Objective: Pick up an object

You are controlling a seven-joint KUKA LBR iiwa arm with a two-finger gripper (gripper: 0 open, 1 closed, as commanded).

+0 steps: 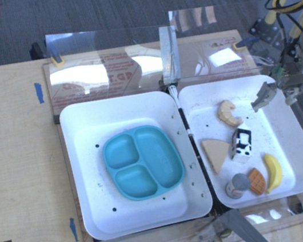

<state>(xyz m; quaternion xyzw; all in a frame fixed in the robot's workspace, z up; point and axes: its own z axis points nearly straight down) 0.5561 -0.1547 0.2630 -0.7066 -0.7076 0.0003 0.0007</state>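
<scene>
Approach step, nothing grasped. Gripper (pixel 274 93) hangs over the right bin (pixel 299 138), upper right edge, fingers apparently spread, though small in view. Nearest candidate: croissant (pixel 227 113), just left of it. Next: align overhead, descend, close.

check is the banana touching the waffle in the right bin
Touching: the camera view shows the banana lying against the waffle's right edge with no white gap between.
</scene>
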